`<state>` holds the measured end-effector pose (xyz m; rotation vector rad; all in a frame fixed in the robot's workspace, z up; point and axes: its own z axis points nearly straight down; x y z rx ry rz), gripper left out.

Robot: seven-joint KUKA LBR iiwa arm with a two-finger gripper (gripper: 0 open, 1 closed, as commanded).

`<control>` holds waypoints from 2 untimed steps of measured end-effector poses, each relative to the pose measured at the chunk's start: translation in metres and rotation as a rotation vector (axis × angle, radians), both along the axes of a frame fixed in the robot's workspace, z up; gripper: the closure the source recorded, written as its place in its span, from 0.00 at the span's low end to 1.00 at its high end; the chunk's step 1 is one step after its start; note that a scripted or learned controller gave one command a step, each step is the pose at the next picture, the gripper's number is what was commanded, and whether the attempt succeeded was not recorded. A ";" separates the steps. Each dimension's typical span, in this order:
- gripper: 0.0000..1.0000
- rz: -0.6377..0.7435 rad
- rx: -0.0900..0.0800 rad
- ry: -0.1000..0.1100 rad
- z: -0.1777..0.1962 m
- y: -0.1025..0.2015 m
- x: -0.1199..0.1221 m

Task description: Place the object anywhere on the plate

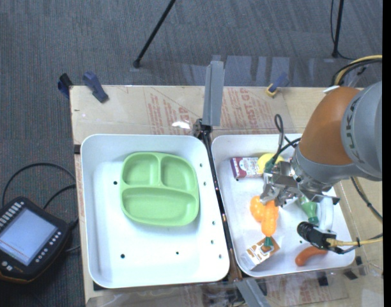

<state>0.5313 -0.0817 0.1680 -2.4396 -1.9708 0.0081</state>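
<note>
Camera view: fingers (272,197) state unclear, over orange toy (264,213); carton (246,167), sachet (262,251) near.

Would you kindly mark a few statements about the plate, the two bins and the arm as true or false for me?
1. The green plate lies in the left bin. True.
2. The plate has a toy carrot on it. False: its compartments are bare; the orange carrot lies in the right bin.
3. The gripper is over the right bin. True.
4. The arm reaches in from the view's left. False: it comes from the right.
5. The plate is round and undivided. False: it is squarish, with three compartments.
</note>
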 end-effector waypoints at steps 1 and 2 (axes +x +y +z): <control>1.00 0.114 0.001 0.000 0.018 0.023 -0.008; 1.00 0.362 0.001 -0.003 0.018 0.083 0.043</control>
